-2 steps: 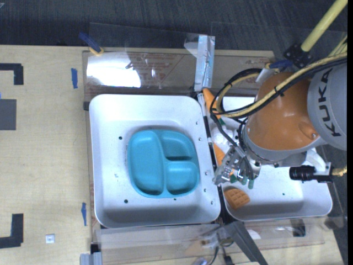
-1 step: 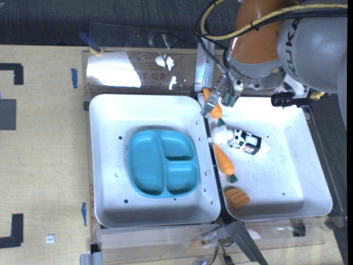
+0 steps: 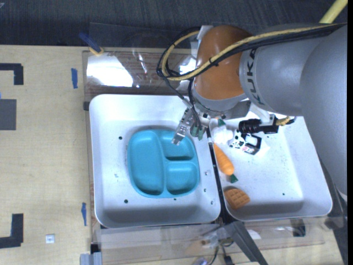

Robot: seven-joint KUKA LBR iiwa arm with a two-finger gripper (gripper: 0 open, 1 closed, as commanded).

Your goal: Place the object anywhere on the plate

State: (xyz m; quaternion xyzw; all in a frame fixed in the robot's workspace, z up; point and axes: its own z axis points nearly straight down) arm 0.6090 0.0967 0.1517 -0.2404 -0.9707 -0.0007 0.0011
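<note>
We see the gripper (image 3: 179, 138) hanging over the left bin (image 3: 105, 164), its tip above the far rim of the blue plate (image 3: 131, 160). That spot is about where the ridge between the large compartment and the far small compartment meets the rim. From this slant we cannot tell whether the gripper is wide or narrow, or whether it holds anything. The grey arm (image 3: 292, 65) comes in over the far edge of the right bin (image 3: 298, 170), and its orange band sits over the bins' far walls.

The plate lies flat in the middle of the left bin, its large compartment toward that bin's left wall and its two small ones toward the shared wall.

The carrot (image 3: 223, 160) lies in the right bin, just beside its left wall and about midway along it. It is tilted, with its green end toward the near edge. It lies apart from the gripper, across the shared wall, on the side toward the near edge. An orange-brown piece (image 3: 236, 197) rests in the near left corner of the right bin, near the carrot's green end and farther from the gripper.
</note>
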